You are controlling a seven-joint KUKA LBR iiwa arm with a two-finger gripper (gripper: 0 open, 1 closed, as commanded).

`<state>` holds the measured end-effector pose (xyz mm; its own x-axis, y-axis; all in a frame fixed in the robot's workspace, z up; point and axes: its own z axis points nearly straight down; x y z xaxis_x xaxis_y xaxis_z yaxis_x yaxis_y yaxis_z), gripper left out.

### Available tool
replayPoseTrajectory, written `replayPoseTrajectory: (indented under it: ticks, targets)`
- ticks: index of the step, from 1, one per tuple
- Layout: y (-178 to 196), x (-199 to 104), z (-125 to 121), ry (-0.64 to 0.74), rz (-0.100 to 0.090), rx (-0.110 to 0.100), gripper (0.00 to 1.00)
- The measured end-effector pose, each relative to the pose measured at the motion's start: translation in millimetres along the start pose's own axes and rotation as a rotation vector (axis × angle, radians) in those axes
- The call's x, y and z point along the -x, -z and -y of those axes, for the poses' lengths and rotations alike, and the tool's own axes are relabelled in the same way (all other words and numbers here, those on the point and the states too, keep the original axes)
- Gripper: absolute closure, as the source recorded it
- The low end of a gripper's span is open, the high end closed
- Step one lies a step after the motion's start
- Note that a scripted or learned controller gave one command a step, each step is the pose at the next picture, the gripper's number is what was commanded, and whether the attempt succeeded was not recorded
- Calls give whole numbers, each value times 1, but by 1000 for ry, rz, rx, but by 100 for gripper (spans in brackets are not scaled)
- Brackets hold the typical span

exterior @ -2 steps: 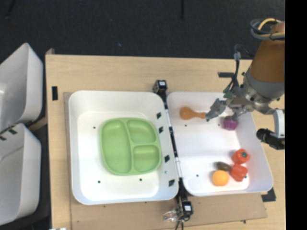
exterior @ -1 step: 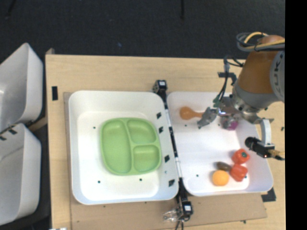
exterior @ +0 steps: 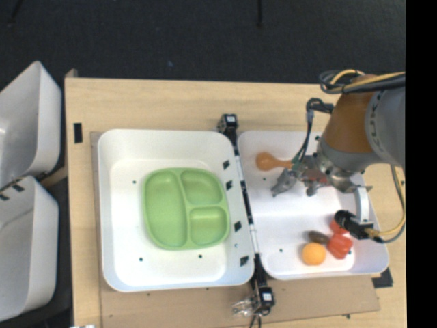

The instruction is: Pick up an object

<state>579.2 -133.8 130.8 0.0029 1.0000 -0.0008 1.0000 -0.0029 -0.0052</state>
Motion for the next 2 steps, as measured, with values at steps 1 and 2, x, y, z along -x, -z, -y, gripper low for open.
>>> replayPoseTrajectory:
  ticks: [1, 2]
  targets:
    - [14, 1, -1, -6, 1, 7, 100]
    - [77, 5, -9, 6, 2, 13, 100]
